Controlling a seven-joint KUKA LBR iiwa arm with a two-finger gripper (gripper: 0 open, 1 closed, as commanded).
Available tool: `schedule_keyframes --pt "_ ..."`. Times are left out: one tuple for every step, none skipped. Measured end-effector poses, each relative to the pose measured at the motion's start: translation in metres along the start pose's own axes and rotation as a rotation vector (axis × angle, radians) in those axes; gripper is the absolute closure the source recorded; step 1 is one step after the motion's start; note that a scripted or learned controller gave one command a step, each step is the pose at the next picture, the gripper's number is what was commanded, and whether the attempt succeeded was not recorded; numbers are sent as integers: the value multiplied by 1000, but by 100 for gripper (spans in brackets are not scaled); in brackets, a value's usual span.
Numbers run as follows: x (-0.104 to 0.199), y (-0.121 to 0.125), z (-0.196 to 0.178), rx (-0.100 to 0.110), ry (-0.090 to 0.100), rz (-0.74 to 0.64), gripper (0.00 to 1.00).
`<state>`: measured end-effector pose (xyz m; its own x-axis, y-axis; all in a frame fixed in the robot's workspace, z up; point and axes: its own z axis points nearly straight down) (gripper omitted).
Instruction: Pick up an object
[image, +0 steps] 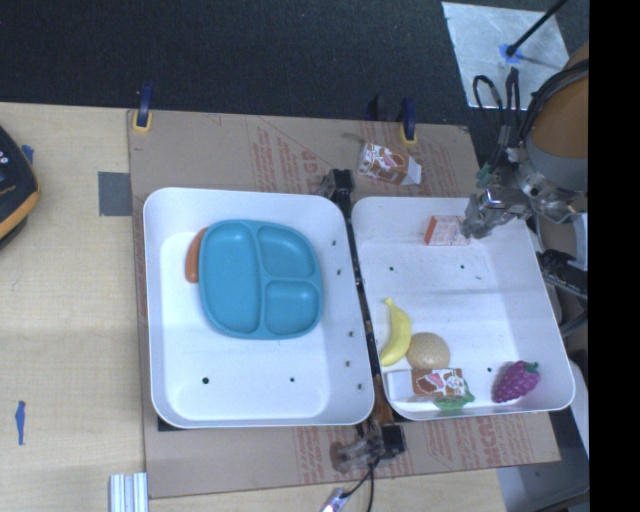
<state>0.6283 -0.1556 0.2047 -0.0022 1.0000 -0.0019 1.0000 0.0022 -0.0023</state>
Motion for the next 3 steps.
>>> schedule_keyframes --pt "56 -59 -40 1 2 -3 100" --pt "-59 -55 -26 0 -1 2 100" --pt "14 -74 -23 2 1 -4 100"
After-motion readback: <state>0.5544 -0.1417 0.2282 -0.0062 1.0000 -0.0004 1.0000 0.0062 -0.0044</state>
